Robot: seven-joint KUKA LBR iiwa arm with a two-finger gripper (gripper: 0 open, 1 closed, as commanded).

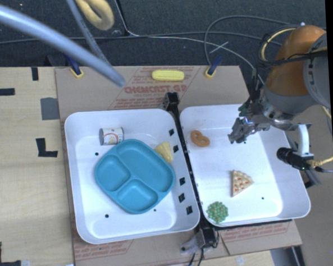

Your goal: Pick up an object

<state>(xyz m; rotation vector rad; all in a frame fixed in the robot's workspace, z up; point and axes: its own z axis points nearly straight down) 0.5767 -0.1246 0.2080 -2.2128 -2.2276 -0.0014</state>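
The right bin [269,151] holds a brown pretzel [199,138] near its upper left, a pizza slice [240,182] in the middle, and a green broccoli piece [217,211] at the lower left. My gripper [239,133] hangs over the bin's upper right part, to the right of the pretzel and above the pizza slice. Nothing shows between its fingers. The left bin [84,163] holds a blue divided tray [134,175], a small can [111,136] lying on its side, and a pale yellow piece [165,152] at the tray's right edge.
A yellow banana-like toy [167,75] lies on the cardboard behind the bins. A black divider [182,157] runs between the two bins. Cables trail over the dark surface at the back.
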